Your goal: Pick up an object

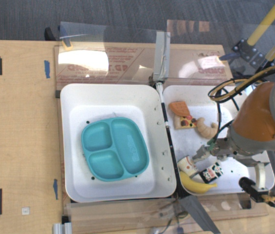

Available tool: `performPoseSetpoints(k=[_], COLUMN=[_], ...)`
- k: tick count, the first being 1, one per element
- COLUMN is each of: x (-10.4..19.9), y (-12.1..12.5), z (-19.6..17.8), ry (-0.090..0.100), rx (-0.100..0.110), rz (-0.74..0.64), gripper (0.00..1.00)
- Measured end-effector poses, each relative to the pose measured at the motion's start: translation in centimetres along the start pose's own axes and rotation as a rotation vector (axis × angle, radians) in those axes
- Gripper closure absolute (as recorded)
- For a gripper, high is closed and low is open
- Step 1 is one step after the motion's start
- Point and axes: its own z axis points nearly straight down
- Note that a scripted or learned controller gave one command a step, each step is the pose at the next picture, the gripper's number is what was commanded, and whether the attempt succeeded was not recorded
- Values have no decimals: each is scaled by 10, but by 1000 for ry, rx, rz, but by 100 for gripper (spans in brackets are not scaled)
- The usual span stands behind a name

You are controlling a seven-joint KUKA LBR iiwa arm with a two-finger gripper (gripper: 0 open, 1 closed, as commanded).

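Reaching low into the right bin [254, 177], the gripper [210, 150] hangs just above the clutter; whether it is spread or pinching anything, I cannot tell.
Risk: the banana [195, 183], small black-and-white item [211, 172] and croissant [205, 126] crowd together, so a descent may nudge or mis-grab. The white bin floor looks slick; beside it a teal divided plate [115, 147] sits in the left bin [74, 130].

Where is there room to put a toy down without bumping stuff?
Left bin: bare white floor all around the teal tray. Right bin is crowded: pizza slice, croissant, banana, arm above; only its upper-left corner beside the pizza slice is free.
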Motion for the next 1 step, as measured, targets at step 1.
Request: performPoseSetpoints(k=[1], x=[11], y=[-3], z=[11], ry=[-3], rx=[4], rz=[4], gripper=[0])
